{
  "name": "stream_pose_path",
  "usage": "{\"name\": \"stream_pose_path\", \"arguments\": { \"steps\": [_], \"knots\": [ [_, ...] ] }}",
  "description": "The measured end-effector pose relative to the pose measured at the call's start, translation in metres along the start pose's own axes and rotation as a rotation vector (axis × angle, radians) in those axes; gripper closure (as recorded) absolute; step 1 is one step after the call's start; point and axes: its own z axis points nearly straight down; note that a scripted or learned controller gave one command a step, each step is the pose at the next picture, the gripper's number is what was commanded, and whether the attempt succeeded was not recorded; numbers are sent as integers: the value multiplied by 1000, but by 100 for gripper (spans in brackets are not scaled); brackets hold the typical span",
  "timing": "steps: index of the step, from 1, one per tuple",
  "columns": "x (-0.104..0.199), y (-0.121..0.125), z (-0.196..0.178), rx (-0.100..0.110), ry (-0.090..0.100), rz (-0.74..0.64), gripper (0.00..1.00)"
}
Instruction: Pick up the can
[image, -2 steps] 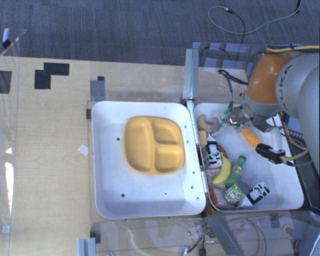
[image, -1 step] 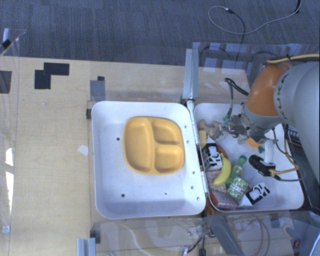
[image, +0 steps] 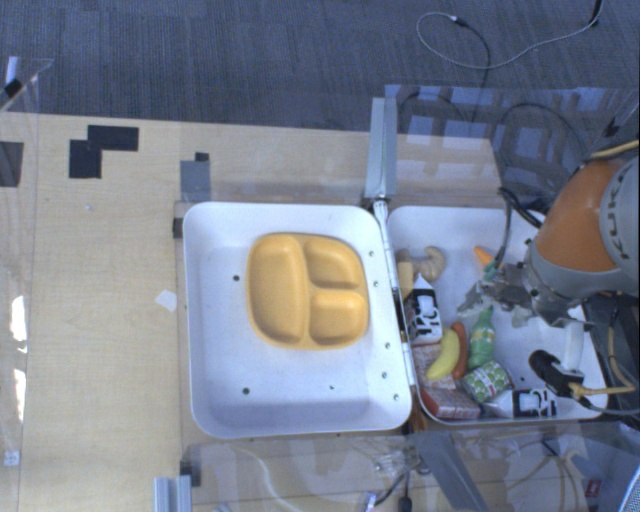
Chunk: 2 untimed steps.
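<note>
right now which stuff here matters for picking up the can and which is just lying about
For the job:
can
gripper
right bin

Lying about:
yellow tray
left bin
banana
bottle
green packet

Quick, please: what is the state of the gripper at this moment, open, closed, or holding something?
Gripper: cannot be told; it sits over the right bin, above the items.

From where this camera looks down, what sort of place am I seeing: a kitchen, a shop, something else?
Probably a robotics lab or test bench, not a kitchen. A grey arm with an orange band reaches over two shallow white bins, one holding a yellow divided plastic tray, the other a jumble of toy-like food, and loose cables trail across the floor.
</note>
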Motion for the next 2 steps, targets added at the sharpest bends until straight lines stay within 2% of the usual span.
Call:
{"name": "stream_pose_path", "arguments": {
  "steps": [1,2],
  "knots": [
    [26,34,22,-4,1,179,0],
    [18,2,22,-8,4,466,0]
  ]
}}
